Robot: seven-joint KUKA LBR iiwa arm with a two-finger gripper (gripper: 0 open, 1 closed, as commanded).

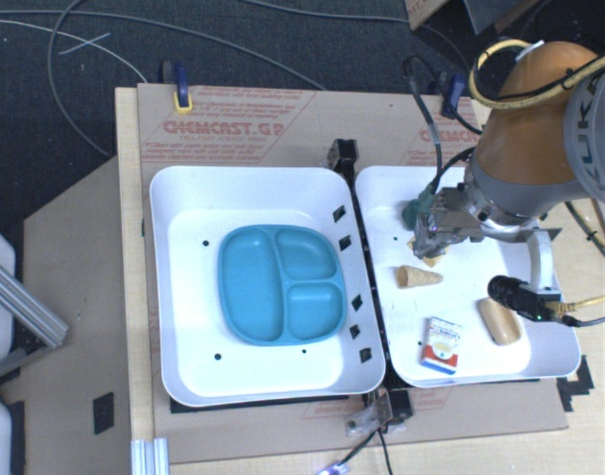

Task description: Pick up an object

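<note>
Where it reaches down, gripper (433, 237) over right bin (550, 364).

Grey arm (589, 137), broad orange band (528, 117) above wrist, yellow-black cable loop, dark metallic hand (433, 236).

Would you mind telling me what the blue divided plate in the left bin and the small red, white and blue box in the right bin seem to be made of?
The blue divided plate looks like moulded plastic: one even colour, soft rounded compartment walls, a dull sheen. The small box looks like printed cardboard, judging by its flat faces, sharp edges and printed panels, though it is too small to be sure.
</note>
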